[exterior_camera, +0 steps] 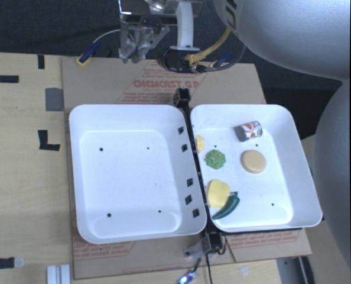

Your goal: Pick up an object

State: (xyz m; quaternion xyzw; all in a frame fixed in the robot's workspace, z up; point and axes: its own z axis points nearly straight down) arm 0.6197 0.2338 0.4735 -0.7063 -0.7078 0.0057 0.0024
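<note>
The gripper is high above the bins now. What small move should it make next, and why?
Probably bring the gripper toward the right bin, over the round tan piece. The gripper hangs past the far edge of the bins, above the cardboard, while all the objects lie in the right bin. The tan piece lies apart from the small can and the green ball, so it seems the easiest pick.

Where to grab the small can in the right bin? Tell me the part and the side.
Take the can across its round body, coming straight down from above. It lies on its side, tilted, with bare floor of the right bin all around it, so the pincer likely has room on both sides.
</note>
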